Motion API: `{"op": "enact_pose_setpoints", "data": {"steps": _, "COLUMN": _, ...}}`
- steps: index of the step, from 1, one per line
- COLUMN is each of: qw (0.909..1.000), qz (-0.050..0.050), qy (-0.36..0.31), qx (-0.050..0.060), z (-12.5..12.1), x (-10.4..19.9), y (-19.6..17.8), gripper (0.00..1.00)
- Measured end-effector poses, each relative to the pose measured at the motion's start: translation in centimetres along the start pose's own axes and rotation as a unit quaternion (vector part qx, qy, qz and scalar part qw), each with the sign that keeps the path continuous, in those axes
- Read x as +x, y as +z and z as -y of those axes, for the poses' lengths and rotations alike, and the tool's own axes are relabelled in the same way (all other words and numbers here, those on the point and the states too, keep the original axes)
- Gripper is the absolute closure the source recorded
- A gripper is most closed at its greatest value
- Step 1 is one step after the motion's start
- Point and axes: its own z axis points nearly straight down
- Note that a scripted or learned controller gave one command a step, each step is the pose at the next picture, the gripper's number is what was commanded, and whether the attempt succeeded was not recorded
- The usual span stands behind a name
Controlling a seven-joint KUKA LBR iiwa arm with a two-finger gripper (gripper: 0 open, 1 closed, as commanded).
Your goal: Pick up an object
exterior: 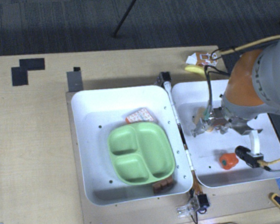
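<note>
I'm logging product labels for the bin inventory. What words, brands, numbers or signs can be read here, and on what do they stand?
None can be read.
Red-and-white packet behind the green divided plate in the left bin: printed pattern, too blurred to read.
Small white-and-orange tag on the bench beyond the right bin: markings too small to read.
Orange object in the right bin: no print visible.

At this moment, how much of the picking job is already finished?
Done: the arm has reached over the right bin, gripper low near its middle. In hand: nothing visible between its fingers. Left: the grasp and lift; the orange object lies in that bin, and the green tray in the left bin.
</note>
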Motion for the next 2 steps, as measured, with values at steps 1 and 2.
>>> {"op": "enact_pose_setpoints", "data": {"steps": 1, "qw": 1.0000, "qz": 0.000, "qy": 0.003, "qx": 0.003, "z": -3.3, "x": 0.4, "y": 1.2, "gripper": 0.00}}
{"op": "enact_pose_setpoints", "data": {"steps": 2, "qw": 1.0000, "qz": 0.000, "qy": -0.001, "qx": 0.000, "z": -3.5, "x": 0.4, "y": 0.0, "gripper": 1.00}}
